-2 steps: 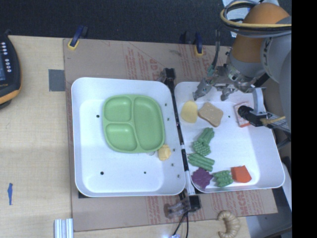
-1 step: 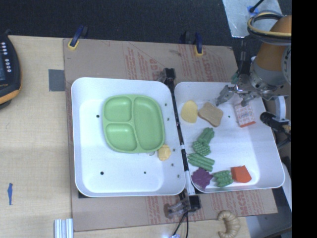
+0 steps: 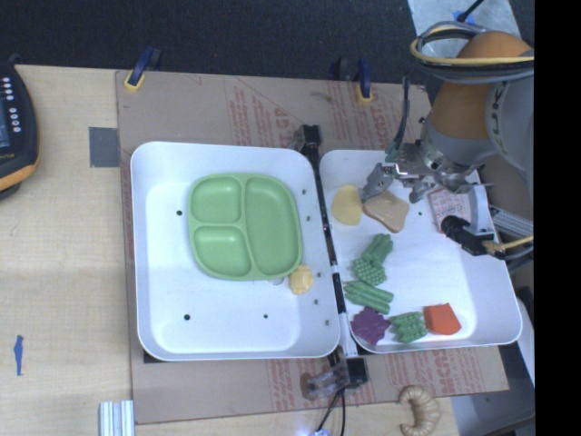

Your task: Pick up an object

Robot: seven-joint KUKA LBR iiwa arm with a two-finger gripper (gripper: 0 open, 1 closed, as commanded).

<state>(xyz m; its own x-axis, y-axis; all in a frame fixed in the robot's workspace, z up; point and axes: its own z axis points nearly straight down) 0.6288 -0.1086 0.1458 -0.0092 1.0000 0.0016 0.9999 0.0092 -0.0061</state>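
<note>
My gripper [image 3: 398, 187] hangs over the back of the right bin [image 3: 490, 284], its fingers spread open just above a tan, bread-like piece [image 3: 388, 213]. Nothing sits between the fingers. To the left of the tan piece lies a pale yellow lump [image 3: 346, 205]. Nearer the front are two knobbly green pieces [image 3: 372, 258] [image 3: 369, 293], a purple piece [image 3: 369, 325], a green leafy piece [image 3: 408, 325] and an orange-red block [image 3: 441, 318].
The left bin [image 3: 163, 307] holds a green divided plate [image 3: 245, 225] and a small yellow piece [image 3: 300, 281] by its right wall. A black cable [image 3: 472, 241] and the arm's body crowd the right bin's far right side. A tan curled object [image 3: 419, 409] lies on the bench in front.
</note>
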